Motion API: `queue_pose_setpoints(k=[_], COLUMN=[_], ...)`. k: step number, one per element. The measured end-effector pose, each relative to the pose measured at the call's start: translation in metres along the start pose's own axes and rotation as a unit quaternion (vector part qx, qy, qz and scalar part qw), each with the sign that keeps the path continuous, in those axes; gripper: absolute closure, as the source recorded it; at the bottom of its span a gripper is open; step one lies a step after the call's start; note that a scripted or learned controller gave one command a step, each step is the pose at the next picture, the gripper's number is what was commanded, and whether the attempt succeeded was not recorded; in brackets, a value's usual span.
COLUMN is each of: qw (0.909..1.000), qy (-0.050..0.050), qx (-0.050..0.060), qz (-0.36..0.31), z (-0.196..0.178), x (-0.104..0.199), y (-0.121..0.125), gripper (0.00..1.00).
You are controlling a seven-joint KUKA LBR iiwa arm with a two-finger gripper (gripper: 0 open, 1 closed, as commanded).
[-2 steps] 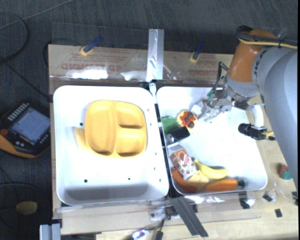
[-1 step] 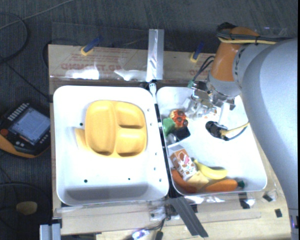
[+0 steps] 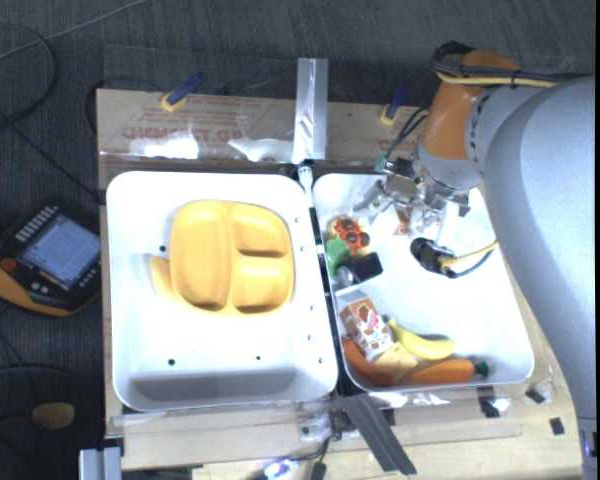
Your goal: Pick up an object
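— What sort of place is this?

— A robotics lab. Two white bins sit side by side on a plywood table, held with blue clamps.

— Anything else?

— A control pendant with a screen lies on the dark carpet at the left, cables trail across the floor, and a grey arm with an orange band reaches in from the right.

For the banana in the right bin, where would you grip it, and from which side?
Probably from above, across the banana's thick middle, fingers closing across its width. It lies flat on the carrot, with the small carton tight at its left end, so the right half, nearer open bin floor, gives more finger room.
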State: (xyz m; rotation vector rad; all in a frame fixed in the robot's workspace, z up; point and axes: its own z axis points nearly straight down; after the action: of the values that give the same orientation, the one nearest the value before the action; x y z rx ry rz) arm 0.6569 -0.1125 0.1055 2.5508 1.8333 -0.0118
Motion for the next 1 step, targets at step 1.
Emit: queue_pose_setpoints(k=[1], qw=[1.0], qy=[-0.002], qx=[0.007], qz=[0.0], z=[-0.0073], x=[-0.0015], y=[-0.0027], gripper=[1.0])
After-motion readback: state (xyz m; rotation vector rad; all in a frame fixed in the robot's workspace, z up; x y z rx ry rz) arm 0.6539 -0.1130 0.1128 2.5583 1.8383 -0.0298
